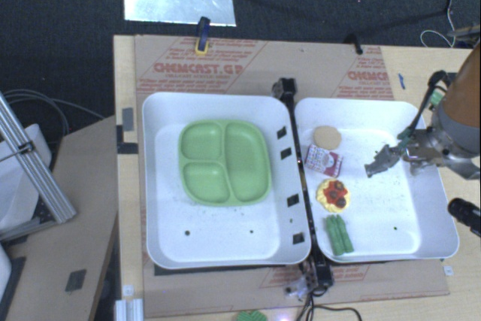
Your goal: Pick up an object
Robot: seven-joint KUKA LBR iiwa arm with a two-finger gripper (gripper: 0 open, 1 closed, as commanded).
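The green ridged plastic vegetable piece (339, 234) lies at the near end of the right white bin (432, 237). Just beyond it sit a yellow round toy with red spots (333, 194), a small red-and-white packet (324, 160) and a tan round cookie-like disc (327, 137), all in a row along the bin's left side. The grey gripper (378, 163) hovers to their right, over bare bin floor; whether its fingers are spread cannot be told. A green divided plastic plate (225, 162) rests in the left white bin (165, 237).

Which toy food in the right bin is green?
The long green toy, lying nearest the bin's front edge. The others are a tan round cookie, a red-and-white packet and a yellow-and-red piece.
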